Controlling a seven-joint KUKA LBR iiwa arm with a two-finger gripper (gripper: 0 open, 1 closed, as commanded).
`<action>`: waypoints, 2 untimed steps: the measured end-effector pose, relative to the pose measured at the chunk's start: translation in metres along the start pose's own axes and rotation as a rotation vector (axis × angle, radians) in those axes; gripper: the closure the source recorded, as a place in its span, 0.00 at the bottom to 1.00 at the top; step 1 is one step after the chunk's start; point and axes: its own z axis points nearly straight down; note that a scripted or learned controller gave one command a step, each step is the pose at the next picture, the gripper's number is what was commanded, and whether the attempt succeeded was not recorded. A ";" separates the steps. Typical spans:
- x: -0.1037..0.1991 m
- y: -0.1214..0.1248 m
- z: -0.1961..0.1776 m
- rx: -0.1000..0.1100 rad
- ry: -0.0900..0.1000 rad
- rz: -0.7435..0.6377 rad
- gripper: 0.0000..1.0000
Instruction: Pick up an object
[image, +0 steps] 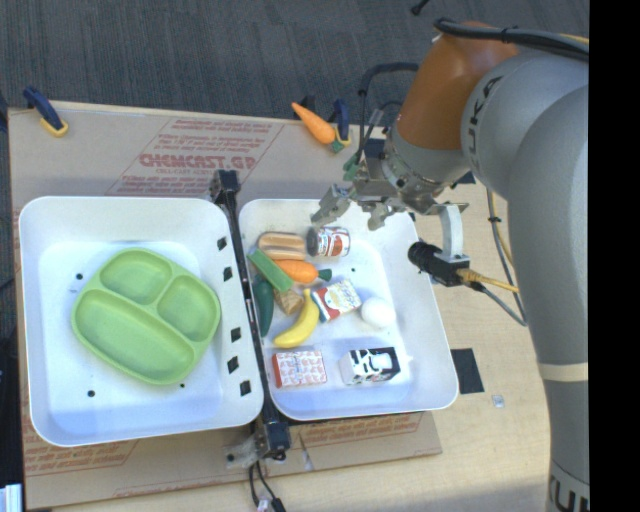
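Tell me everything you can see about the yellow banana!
The banana is a small, curved, bright yellow one that looks like smooth plastic toy food. It lies flat in the right bin, near the bin's left side, with one tip pointing up toward the brown piece above it and the other tip down-left. A red and white packet sits against its right side. The gripper is apart from it, farther back.

Bright, even light falls from above, washing the two shallow white plastic bins (330, 400) nearly to glare. Soft shadows pool under the green divided plastic plate (146, 315) and along the bin walls. Focus is fairly sharp at centre; the big grey robot arm (545, 200) looks slightly soft.
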 end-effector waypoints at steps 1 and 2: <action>0.001 0.000 -0.010 0.001 0.001 -0.004 1.00; 0.054 -0.118 -0.008 -0.001 -0.001 -0.002 1.00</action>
